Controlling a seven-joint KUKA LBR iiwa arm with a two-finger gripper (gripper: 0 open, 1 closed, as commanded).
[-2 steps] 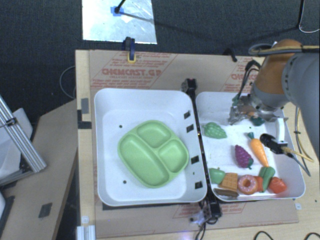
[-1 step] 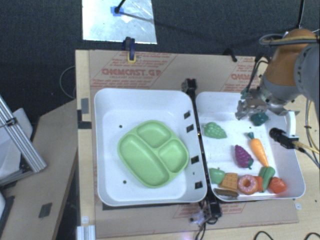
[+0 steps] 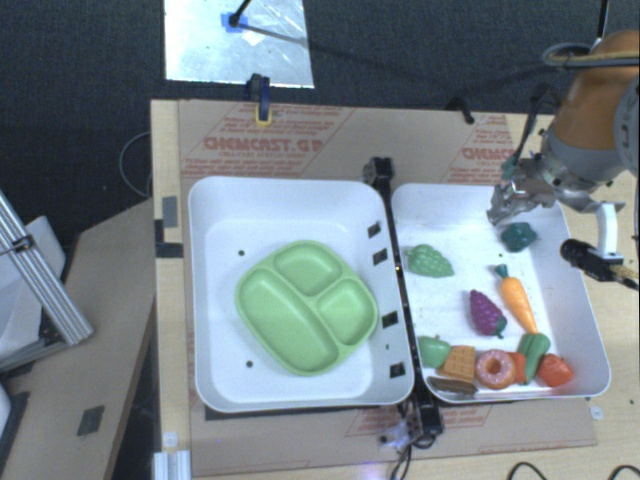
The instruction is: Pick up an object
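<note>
My gripper [image 3: 509, 210] hangs over the back right part of the right bin [image 3: 585, 308], just above and left of a dark teal toy [image 3: 518, 235]. Nothing shows between its tips. In that bin lie a green bunch of grapes [image 3: 429, 261], an orange carrot [image 3: 517, 303], a purple grape cluster [image 3: 486, 313], a green pepper [image 3: 434, 350], a waffle piece [image 3: 459, 362], a pink doughnut [image 3: 494, 368], a green vegetable [image 3: 533, 350] and a red tomato [image 3: 555, 370].
The left bin [image 3: 290, 203] holds a green divided plate [image 3: 305, 308]. A black divider clamp [image 3: 381, 173] sits between the bins at the back. A cardboard sheet [image 3: 300, 138] lies under both bins. A metal frame [image 3: 35, 268] stands at the left.
</note>
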